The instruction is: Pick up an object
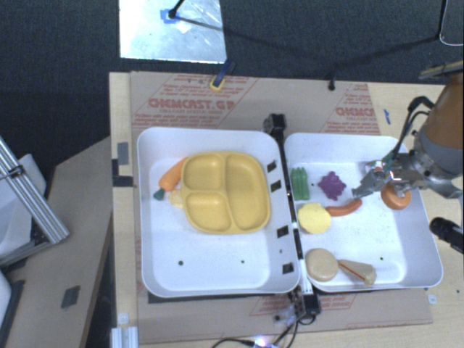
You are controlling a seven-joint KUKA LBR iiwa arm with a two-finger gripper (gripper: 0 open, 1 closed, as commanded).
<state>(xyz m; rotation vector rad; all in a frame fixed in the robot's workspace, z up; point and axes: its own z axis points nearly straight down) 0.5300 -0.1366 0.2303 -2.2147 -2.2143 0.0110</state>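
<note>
At the near edge of the right bin (pixel 428 270) lie a tan round piece (pixel 321 264) and a beige wedge (pixel 358 271), touching or nearly so, both flat on the bin floor; just beyond them a yellow lemon-like toy (pixel 313 218) sits against the divider, with an orange-red sausage shape (pixel 344 208) stretching from it toward the right; farther back stand a purple grape cluster (pixel 333 184) and a green ridged piece (pixel 299 183), near each other but apart; on the same line, over the right side of this bin, the claw (pixel 378 177) hangs low at the end of the arm (pixel 442 140), and whether it is spread or pressed together I cannot tell; an orange round toy (pixel 396 197) lies just beside it, partly covered by the wrist, and nothing is visibly pinched. In the left bin (pixel 156 216) a yellow divided plate (pixel 222 192) rests with a carrot (pixel 171 175) tucked against its far left rim; both bins sit on the tabletop (pixel 123 107).

As a judgement, the pick is not yet done: every toy appears to rest on a bin floor, none lifted; the approach looks finished, with the claw down among the objects, likely aiming at the orange round toy or the sausage shape; closing, securing and lifting remain.
</note>
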